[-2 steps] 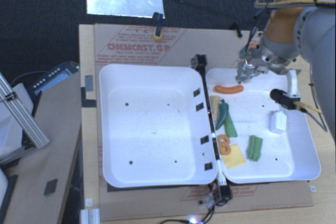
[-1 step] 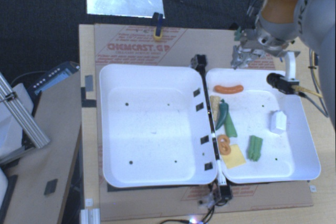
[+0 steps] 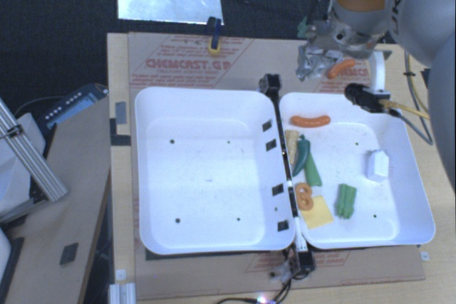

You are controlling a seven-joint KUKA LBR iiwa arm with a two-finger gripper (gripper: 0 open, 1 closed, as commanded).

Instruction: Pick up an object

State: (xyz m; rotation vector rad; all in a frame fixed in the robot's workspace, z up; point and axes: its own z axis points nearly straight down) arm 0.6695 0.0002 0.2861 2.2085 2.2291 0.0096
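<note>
My gripper (image 3: 318, 70) hangs raised over the far edge of the right bin (image 3: 410, 174). A small orange sausage-shaped piece (image 3: 341, 68) sticks out to the right from between its fingers, so it looks shut on that piece. Below it, a second orange sausage (image 3: 311, 120) lies at the far end of the right bin. Along that bin's left wall lie a pale yellow piece (image 3: 291, 142), a green pepper (image 3: 303, 152) and a dark green pod (image 3: 313, 173).
Nearer the front of the right bin are an orange ring (image 3: 304, 196), a yellow slice (image 3: 318, 213), a green bean bundle (image 3: 345, 200) and a white block (image 3: 377, 164). The left bin (image 3: 206, 174) adjoins it across a black divider (image 3: 281, 153).
</note>
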